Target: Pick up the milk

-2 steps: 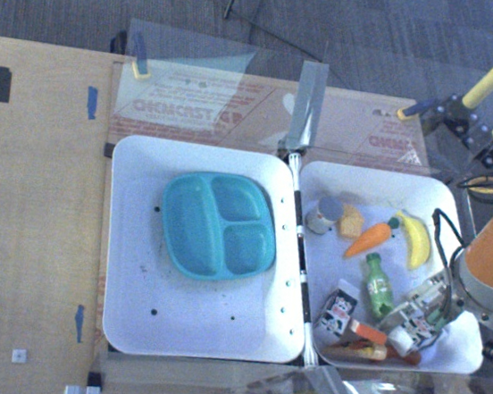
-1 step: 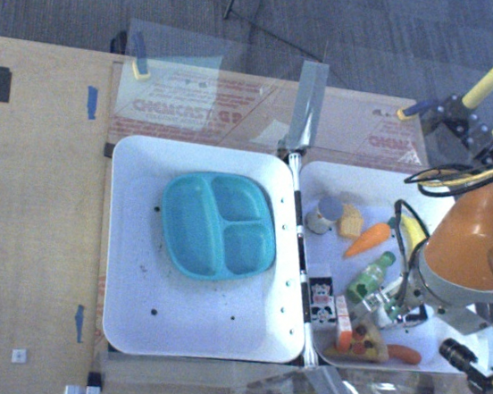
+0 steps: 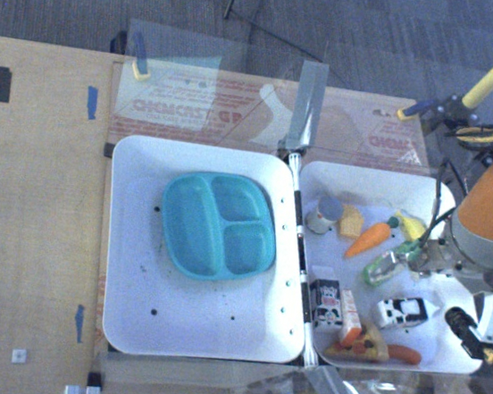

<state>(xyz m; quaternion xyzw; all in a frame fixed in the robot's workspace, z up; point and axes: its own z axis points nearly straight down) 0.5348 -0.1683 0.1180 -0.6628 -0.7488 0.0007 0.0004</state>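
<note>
The milk is a small carton with a black and white pattern. It lies on its side at the front left of the right bin, close to the divider. My gripper hangs over the middle right of that bin, up and to the right of the milk and well apart from it. A pale green object lies right at the gripper's tip. Nothing links the gripper to the carton.
A teal divided plate lies in the left bin. The right bin also holds a carrot, a yellow block, a small cup, a banana, a black and white toy, a pizza slice and a red sausage.
</note>
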